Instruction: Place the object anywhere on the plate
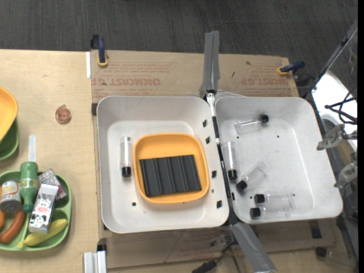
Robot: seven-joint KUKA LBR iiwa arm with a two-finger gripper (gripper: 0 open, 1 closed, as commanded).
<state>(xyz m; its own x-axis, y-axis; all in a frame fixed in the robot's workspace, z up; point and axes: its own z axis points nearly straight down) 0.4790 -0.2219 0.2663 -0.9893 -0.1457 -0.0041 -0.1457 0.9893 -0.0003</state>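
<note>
A black ribbed block (170,174) lies on the orange plate (170,140) in the left bin (114,209), centre frame; a black-capped clear vial (125,157) rests just left of the plate.

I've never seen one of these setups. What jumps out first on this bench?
The orange plate in the left bin, carrying a ribbed black slab, with a clear vial lying just left of it. The right bin holds several more black-capped vials. At far left, a green tray holds toy food.
</note>
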